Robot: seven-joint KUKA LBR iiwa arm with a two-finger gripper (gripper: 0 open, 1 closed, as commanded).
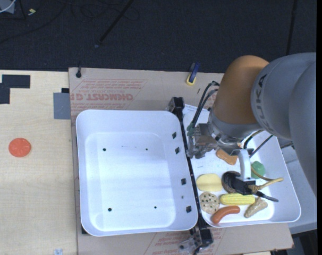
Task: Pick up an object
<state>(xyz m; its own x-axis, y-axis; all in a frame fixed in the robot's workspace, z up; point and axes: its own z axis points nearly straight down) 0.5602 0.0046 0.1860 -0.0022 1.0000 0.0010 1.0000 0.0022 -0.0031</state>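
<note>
Camera view had my gripper [198, 145] low over the far-left part of the right bin [288, 217], close to the wall shared with the left bin [86, 142]. Open or closed: couldn't tell, wrist blocked it.

Closest candidate was the orange piece [225, 155], just right of the gripper and slightly nearer. It was small, flat-looking and partly covered by my hardware. Its long axis seemed to run left-right, but I couldn't tell which end led.

Everything else sat nearer than the gripper, in the same bin:
- pale yellow lump [209, 182]: smooth oval, long axis left-right, almost straight near of the gripper
- cookie [208, 201]: round, tan, dark specks, touching the lump's near side
- corn cob [236, 199]: yellow, long axis left-right, just right of the cookie
- sausage [225, 213]: red-orange, long axis left-right, right end tipped slightly far, nearest of the lot
- tan piece [256, 208]: right of the sausage, angled
- green piece [258, 169]: rounded, right side, well apart from the gripper
</note>
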